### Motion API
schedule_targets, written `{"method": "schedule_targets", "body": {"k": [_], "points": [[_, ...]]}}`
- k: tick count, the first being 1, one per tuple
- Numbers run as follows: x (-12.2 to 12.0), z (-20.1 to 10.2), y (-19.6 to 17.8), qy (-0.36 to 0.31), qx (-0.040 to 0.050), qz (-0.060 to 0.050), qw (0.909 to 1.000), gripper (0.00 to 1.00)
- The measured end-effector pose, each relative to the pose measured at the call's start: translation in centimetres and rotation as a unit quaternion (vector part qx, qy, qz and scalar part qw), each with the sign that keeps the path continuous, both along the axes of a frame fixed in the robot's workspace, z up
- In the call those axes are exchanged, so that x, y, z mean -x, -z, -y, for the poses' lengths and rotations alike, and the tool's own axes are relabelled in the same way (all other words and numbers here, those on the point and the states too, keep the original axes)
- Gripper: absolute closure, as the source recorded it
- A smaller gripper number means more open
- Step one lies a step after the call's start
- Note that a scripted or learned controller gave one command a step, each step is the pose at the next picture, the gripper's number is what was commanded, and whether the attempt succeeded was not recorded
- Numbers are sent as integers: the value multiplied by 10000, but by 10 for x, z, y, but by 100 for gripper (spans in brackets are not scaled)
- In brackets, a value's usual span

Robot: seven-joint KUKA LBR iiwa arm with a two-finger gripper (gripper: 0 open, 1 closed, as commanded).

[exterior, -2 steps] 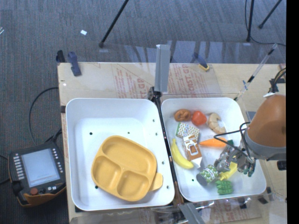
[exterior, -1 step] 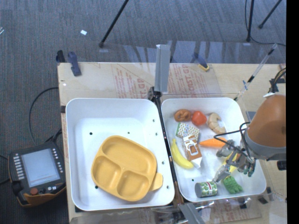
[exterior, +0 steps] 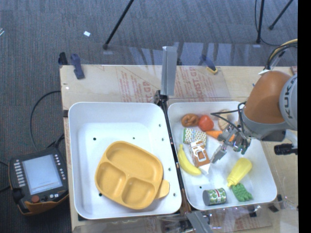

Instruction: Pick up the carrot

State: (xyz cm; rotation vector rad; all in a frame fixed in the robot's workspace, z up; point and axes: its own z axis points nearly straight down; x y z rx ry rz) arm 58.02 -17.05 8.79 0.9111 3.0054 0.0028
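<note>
Jaws closing in on the carrot, nothing lifted yet.
The jaws (exterior: 228, 143) are hanging spread and holding nothing, just at 4 o'clock of the carrot (exterior: 214, 134), which is lying in the right bin (exterior: 265, 154) beside the tomato (exterior: 206, 123); grasp and lift remain.

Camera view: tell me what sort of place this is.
Probably a robotics lab rather than a kitchen. The bins sit on a plywood bench over grey carpet, tripod legs stand behind, a teach pendant lies on the floor, and the food, like the carrot, looks like toys.
</note>
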Motion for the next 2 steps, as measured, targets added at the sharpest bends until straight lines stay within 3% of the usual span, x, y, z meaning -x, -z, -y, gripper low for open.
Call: {"method": "schedule_targets", "body": {"k": [1, 2], "points": [[-1, -1, -10, -18, 0, 6, 10000, 100], [-9, -31, -91, 2137, 4, 6, 9769, 100]]}}
